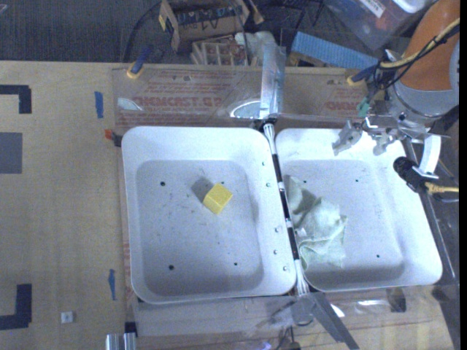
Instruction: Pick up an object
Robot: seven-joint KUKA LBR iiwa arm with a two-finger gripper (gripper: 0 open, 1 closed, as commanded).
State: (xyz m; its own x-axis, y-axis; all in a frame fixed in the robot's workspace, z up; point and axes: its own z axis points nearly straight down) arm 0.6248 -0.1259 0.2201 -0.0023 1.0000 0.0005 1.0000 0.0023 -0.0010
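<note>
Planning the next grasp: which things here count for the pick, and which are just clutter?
For the job: yellow block in the left bin; crumpled pale cloth in the right bin; gripper over the right bin's far edge.

Lying about: cardboard boxes, blue sponge, blue tape marks.

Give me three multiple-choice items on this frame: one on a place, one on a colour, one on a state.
1. Where does the small block lie?
A. In the left bin
B. In the right bin
C. On the bench outside the bins

2. What colour is the block?
A. Red
B. Yellow
C. Blue

3. How does the cloth lie?
A. Folded flat in a neat square
B. Hanging from the claw
C. Crumpled against the right bin's left wall

Answers:
1. A: the block sits on the floor of the left bin.
2. B: it is plainly yellow against the white bin.
3. C: the cloth lies bunched in the right bin by the divider, while the claw hangs over that bin's far edge, apart from it.
</note>
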